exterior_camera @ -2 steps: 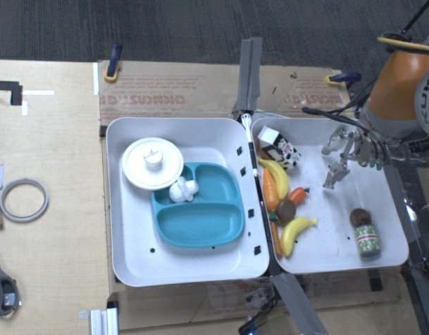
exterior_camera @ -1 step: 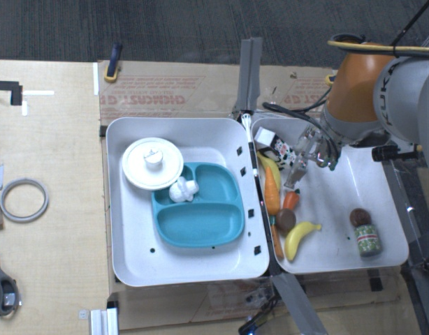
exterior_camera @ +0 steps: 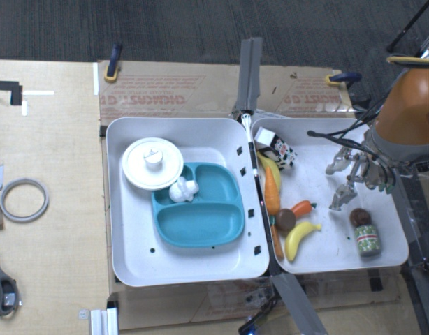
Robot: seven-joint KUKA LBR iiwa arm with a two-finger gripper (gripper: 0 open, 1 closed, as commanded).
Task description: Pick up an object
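My gripper (exterior_camera: 339, 183) hovers over the right bin (exterior_camera: 319, 257), toward its right side, with its fingers spread and nothing between them. Just below and right of it lies a small brown-capped bottle (exterior_camera: 366, 233) on its side. To the left of the gripper lie a small carrot (exterior_camera: 302, 207), a yellow banana (exterior_camera: 300, 236) and a brown round piece (exterior_camera: 285, 220). Along the bin's left wall are a long orange carrot (exterior_camera: 272, 190), a second yellow banana (exterior_camera: 265, 165) and a black-and-white toy (exterior_camera: 279, 151).
The left bin (exterior_camera: 131, 257) holds a blue divided plate (exterior_camera: 200, 222), a round white lid (exterior_camera: 152, 163) and a small white object (exterior_camera: 183, 190). A grey ring (exterior_camera: 22, 199) and scissors (exterior_camera: 3, 292) lie on the bench at the left.
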